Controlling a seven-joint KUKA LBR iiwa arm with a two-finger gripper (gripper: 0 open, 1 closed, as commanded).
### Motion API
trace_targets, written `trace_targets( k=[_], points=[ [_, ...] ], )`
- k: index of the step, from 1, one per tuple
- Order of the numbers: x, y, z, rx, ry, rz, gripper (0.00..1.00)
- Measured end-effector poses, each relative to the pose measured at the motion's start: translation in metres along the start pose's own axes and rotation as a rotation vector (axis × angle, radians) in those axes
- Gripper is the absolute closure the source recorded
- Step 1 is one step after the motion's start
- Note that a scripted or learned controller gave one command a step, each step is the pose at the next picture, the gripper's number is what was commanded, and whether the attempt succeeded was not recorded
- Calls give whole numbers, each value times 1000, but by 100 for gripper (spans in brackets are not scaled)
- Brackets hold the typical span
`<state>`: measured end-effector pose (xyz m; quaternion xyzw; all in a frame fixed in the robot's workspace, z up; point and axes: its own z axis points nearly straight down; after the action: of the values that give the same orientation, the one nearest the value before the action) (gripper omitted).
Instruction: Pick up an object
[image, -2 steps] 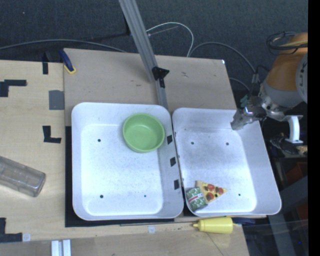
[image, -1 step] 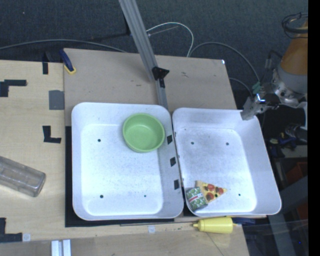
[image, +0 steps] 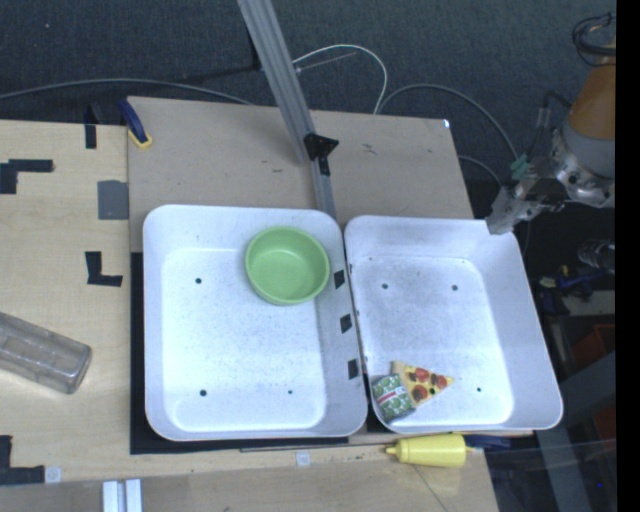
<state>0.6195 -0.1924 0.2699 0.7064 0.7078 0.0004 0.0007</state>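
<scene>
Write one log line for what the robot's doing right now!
gripper: above right bin's top right corner, nothing held | green bowl: left bin | pizza slice toy: right bin | pick: not yet done

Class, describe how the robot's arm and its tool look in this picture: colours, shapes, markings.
At the view's right edge, the arm is grey and rounded, with an orange band above the wrist. Its tool is a small, pale metallic piece; finer markings are too blurred to read.

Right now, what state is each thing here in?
Bowl: upright, in left bin.
Pizza toy: lying flat in right bin, near its front-left corner.
Packet: flat, beside the pizza toy.
Yellow bottle: on its side, outside the bins.
Tool: above the right bin's far corner.
</scene>
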Motion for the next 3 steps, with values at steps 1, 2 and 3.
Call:
trace_targets(
  k=[1, 2, 3],
  points=[
    [52, 3, -2, 2, 2, -5, 100],
    [97, -7, 12, 4, 1, -3, 100],
    [152, -4, 12, 3, 2, -5, 100]
  ],
)
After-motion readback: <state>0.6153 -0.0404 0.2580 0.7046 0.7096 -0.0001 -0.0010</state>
